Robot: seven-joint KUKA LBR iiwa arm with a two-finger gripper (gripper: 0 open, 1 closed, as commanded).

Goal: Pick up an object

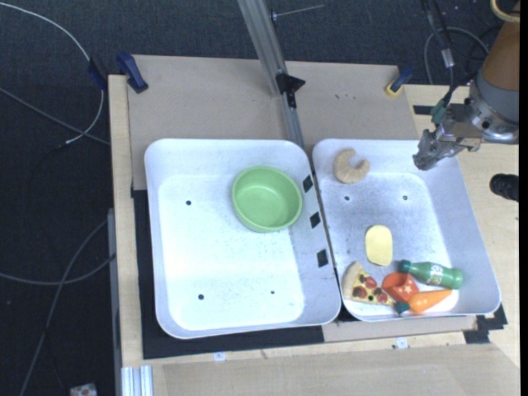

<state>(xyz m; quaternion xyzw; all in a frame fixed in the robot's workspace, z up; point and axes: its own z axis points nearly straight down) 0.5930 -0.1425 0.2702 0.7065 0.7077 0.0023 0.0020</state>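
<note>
The right bin (445,196) holds a tan curved pastry (350,166) near its back edge, a yellow oval piece (379,244) in the middle, and at its front a pizza slice (361,285), a red piece (398,286), an orange carrot (429,300) and a green bottle (432,273). A green bowl (266,198) sits in the left bin (177,246). My gripper (427,157) hangs over the right bin's back right corner, well right of the pastry, with nothing seen in it.
A metal pole (264,40) slants over the bench from the top down to the gap between the bins. Blue (130,71) and yellow (400,79) clamps hold the board's back corners. Black cables trail off to the left.
</note>
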